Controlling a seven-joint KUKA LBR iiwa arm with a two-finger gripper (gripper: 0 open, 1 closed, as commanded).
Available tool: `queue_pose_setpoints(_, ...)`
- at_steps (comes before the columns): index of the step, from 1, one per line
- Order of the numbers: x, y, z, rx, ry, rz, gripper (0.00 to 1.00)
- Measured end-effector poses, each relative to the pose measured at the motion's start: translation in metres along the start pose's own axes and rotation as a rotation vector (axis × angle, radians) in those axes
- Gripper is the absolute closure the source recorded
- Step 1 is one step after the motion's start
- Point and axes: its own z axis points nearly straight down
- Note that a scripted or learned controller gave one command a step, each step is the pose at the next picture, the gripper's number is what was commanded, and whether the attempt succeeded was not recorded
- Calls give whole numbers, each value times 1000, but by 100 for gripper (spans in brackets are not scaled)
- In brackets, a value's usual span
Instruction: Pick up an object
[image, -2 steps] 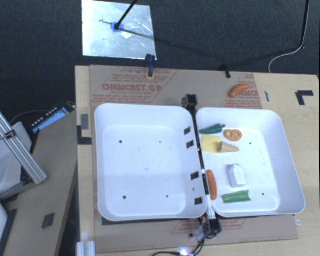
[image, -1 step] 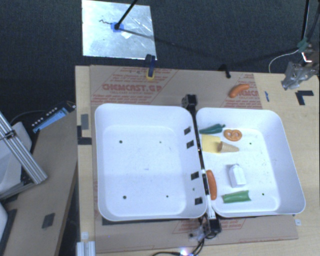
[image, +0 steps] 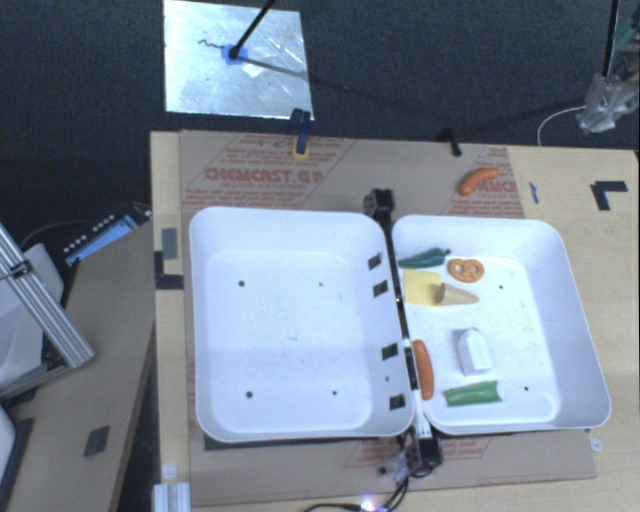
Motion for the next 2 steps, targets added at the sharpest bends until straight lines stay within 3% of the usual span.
queue_pose_setpoints(1, 70, -28, -93, -8, 2, -7, 100)
queue_pose_setpoints(2, 9, 0, -84, 4, 0, 7, 100)
